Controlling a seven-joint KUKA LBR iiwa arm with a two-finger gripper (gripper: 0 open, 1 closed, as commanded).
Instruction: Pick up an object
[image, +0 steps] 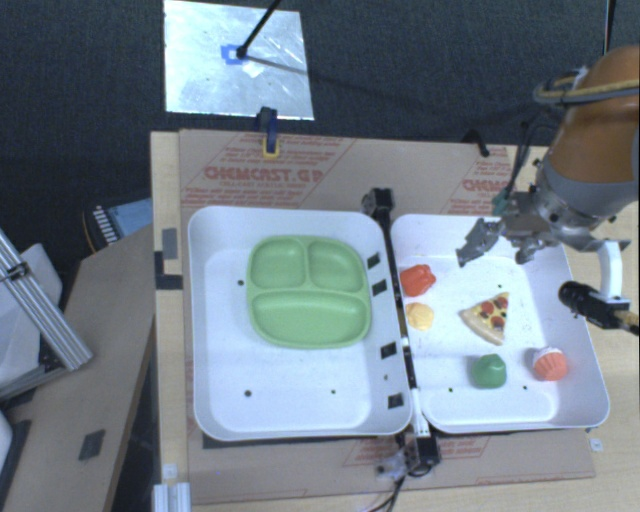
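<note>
Nearest the right white bin's (575, 405) front edge sat a green round toy (489, 371) and a pink cupcake toy (549, 364). Behind them lay a pizza slice toy (488, 316), a yellow piece (420, 317) and a red-orange piece (417, 279). Above the bin's far edge hung the hand (500, 243), fingers spread apart, holding nothing. A green divided plastic plate (308, 292) lay centred in the left bin (215, 385).

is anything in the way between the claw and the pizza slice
Nothing visible. The claw hangs above the right bin's far end, and bare white floor lies between it and the pizza slice. The orange toy and yellow toy sit off towards the divider.
</note>
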